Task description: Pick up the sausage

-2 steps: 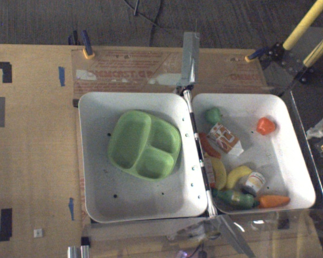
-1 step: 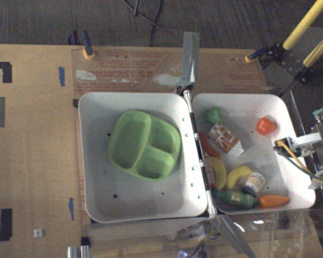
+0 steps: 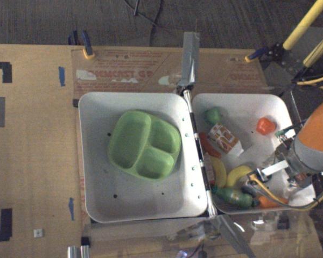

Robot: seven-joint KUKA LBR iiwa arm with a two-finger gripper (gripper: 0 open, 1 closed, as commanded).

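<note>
The sausage (image 3: 209,145), a reddish elongated piece, lies along the left wall of the right bin (image 3: 242,104), partly tucked under a small carton (image 3: 224,138). My gripper (image 3: 297,179) hangs over the lower right corner of that bin, below the grey wrist and orange band. It is well to the right of the sausage, with a yellow banana (image 3: 238,174) in between. Nothing shows in its grasp.
The right bin also holds a green vegetable (image 3: 213,114), a red-orange piece (image 3: 265,126), a second banana (image 3: 219,171), a green bottle (image 3: 234,197) and an orange carrot (image 3: 267,202). A green divided plate (image 3: 144,144) sits in the left bin (image 3: 97,160).
</note>
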